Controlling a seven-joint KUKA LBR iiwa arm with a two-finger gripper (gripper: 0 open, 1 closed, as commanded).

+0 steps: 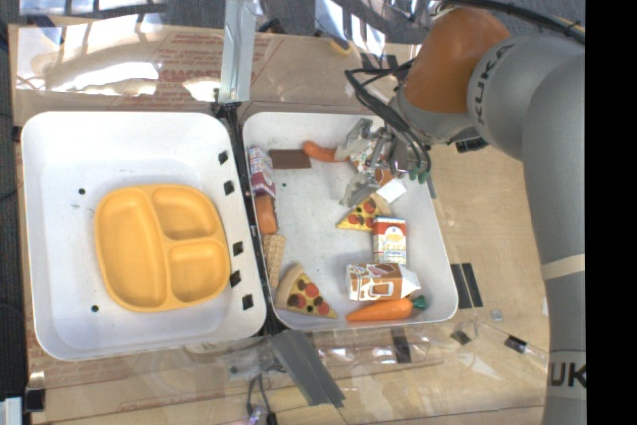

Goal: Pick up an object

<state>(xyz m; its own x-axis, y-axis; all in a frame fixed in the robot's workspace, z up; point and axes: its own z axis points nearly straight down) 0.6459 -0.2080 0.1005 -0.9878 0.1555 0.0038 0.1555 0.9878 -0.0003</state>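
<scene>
My gripper (364, 166) hangs low over the upper middle of the right bin (323, 239), its metal fingers pointing down and left. A small pizza slice (361, 214) lies just below the fingertips. A sausage (319, 152) and a brown chocolate bar (289, 159) lie to the gripper's left. Lower in the bin are an orange juice carton (390, 240), a brown-and-white milk carton (375, 282), a carrot (381, 311), a second pizza slice (302, 294) and an ice cream cone (274, 252). Nothing shows between the fingers.
The left bin (60, 174) holds a yellow divided plate (159, 246). A snack wrapper (261, 172) and another sausage (266, 212) lie along the right bin's left wall. The grey arm (518, 105) comes in from the right above the bin's corner.
</scene>
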